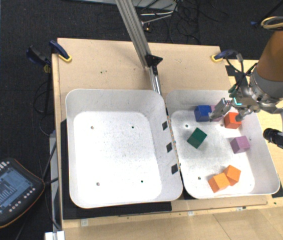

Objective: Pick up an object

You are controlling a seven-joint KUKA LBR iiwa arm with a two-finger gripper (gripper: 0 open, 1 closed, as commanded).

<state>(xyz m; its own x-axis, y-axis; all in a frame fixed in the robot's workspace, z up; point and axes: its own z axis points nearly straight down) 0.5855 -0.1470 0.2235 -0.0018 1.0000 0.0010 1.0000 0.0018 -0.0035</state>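
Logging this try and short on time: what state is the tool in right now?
Tool: low in the right bin, between the blue block and the red-orange block; open or closed cannot be told, and nothing visibly held.

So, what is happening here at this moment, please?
A grey and orange robot arm reaches in from the right over the right bin. Its gripper hangs low between the blue block and a red-orange block, and no block is seen between its fingers. The green block, the purple block and two orange blocks lie apart in the same bin. The left bin sits beside it.
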